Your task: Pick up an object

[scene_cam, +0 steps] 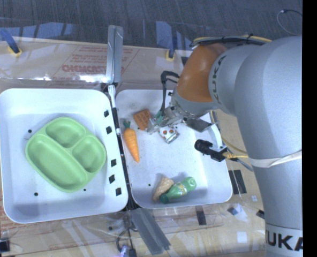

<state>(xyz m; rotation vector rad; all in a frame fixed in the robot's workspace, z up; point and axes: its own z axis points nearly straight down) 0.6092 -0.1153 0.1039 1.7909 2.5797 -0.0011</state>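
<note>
You've got the jaws [168, 126] low in the right bin [214, 189], btwn waffle piece [142, 119] & carrot [131, 144]; can't tell if open or holding anything.

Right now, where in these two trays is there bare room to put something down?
Left bin: only a bare margin around the green plate. Right bin: bare floor between carrot and green bottle. Crowded at the hand.

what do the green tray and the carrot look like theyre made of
Green tray: looks like matte moulded plastic, one even pale green with soft rounded compartment walls and only a dull sheen. Carrot: probably a plastic toy, uniform orange with a smooth surface and a small green top; rubber or foam can't be ruled out.
</note>
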